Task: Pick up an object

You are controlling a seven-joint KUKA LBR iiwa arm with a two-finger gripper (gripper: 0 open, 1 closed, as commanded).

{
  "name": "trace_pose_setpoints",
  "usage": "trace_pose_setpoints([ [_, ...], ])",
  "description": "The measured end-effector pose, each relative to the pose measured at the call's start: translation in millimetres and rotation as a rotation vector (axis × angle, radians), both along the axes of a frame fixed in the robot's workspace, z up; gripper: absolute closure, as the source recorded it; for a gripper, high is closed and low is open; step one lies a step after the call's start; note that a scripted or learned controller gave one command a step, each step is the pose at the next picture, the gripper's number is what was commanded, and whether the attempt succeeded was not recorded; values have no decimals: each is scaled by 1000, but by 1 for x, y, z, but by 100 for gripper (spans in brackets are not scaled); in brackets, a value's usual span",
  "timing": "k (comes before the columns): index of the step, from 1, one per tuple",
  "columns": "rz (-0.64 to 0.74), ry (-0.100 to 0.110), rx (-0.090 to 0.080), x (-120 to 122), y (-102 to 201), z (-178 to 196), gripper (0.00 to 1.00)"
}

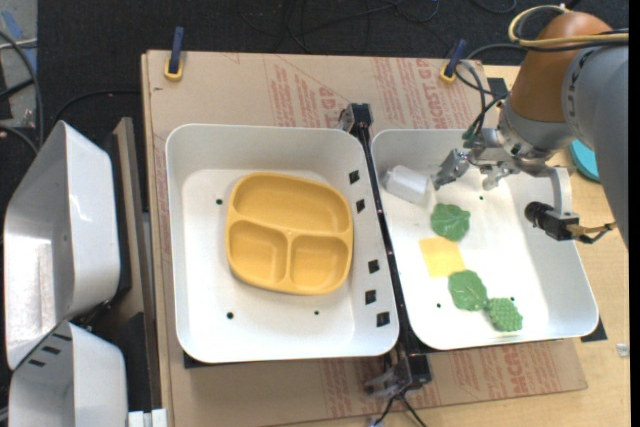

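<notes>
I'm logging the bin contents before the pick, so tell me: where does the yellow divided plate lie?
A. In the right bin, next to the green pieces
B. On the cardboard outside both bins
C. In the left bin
C: the yellow divided plate lies flat in the left bin, while the green pieces are in the right bin.

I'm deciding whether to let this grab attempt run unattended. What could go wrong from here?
1. The claw hovers between the white cup and a green piece; it may close on neither.
2. The green pieces and the yellow slice lie flat and close together, so it could slip off them or nudge neighbours.
3. The cup lies near the bin wall, which may crowd the approach.
</notes>
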State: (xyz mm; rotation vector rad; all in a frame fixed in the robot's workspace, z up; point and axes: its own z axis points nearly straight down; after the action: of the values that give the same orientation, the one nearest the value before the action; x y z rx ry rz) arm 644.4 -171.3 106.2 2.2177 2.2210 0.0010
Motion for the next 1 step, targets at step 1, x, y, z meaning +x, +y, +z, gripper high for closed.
trace_pose_setpoints([
  [1, 2, -2, 0, 1, 1, 10, 100],
])
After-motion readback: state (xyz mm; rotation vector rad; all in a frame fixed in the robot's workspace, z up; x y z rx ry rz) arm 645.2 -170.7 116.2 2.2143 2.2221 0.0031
